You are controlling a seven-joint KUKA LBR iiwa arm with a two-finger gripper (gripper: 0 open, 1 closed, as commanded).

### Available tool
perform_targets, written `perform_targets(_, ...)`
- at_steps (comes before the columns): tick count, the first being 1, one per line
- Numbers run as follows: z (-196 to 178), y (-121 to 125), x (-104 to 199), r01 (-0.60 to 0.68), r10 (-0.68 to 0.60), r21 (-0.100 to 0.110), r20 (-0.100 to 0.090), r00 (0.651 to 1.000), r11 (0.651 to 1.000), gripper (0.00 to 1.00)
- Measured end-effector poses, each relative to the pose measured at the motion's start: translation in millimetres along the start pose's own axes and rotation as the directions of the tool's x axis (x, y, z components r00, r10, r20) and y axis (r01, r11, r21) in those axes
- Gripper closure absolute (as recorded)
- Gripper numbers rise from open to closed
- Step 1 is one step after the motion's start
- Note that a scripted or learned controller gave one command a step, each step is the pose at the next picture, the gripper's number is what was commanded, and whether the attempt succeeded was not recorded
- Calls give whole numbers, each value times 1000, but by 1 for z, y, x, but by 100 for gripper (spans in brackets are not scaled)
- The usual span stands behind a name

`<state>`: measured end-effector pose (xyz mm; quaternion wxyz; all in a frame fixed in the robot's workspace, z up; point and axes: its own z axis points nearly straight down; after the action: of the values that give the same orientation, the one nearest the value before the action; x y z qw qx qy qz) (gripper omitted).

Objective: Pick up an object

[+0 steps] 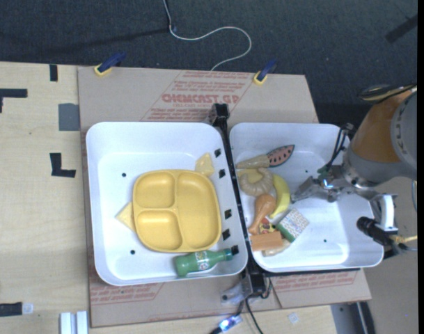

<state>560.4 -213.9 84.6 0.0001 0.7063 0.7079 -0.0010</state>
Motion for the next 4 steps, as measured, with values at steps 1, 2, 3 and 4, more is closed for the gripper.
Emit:
perform_targets(1, -11, 1, 0, 1, -1, -3, 1, 1000, 1000, 100)
perform_targets(2, -67, -5, -7, -2, 2, -4, -1, 1000, 1000, 100)
perform_targets(3, -118, 4, 0, 1, -1, -4, -1, 1000, 1000, 100)
perform_targets(4, -141, 5, 1, 0, 0, -3, -1, 1000, 1000, 100)
